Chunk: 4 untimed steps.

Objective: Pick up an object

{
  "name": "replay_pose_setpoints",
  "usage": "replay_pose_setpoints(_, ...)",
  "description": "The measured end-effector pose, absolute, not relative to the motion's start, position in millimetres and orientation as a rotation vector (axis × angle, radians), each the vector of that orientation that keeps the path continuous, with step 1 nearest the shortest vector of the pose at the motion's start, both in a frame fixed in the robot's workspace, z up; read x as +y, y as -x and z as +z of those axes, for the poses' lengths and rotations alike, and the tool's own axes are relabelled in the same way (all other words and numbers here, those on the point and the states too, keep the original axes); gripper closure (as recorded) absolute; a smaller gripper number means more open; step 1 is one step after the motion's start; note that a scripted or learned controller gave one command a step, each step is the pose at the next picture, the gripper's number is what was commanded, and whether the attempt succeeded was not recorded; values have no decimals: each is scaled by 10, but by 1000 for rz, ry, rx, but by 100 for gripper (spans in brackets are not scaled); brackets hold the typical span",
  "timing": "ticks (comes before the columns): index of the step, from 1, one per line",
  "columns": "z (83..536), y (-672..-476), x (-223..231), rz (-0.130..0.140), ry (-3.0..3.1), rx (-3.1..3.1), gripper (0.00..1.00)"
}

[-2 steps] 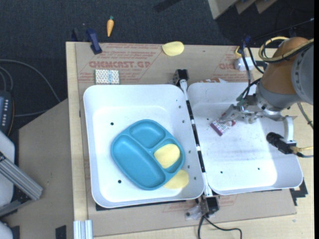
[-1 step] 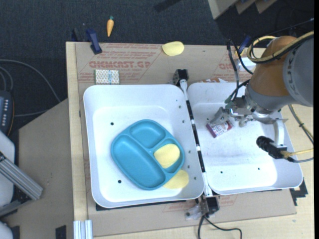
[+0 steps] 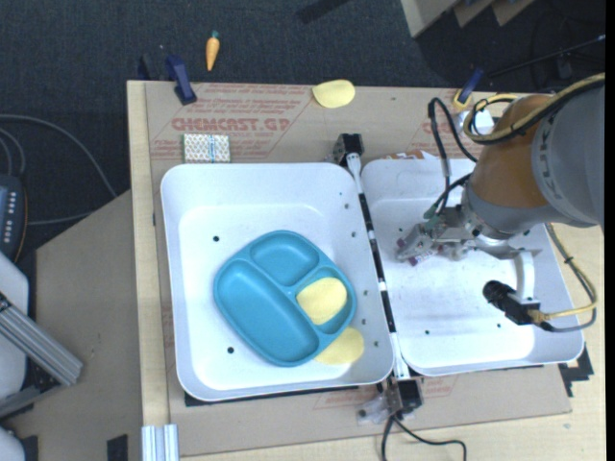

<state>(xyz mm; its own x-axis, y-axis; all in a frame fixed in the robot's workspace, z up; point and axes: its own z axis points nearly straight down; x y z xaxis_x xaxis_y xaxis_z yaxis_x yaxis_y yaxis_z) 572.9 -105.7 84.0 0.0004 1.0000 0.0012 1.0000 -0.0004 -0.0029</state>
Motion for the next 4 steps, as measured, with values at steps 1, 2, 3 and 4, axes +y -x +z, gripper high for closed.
replay_pose_setpoints(1,944,-5737,-1055,-1,2222,-2220,100)
replay_pose_setpoints(2,942,-5736,-1055,-1,2221,-2220,0)
replay_pose_setpoints(3,846,-6094,-1039,-1,2222,-2223,0)
replay_pose_setpoints(4,946,-6099,-1036,-3,2222,-2224,100)
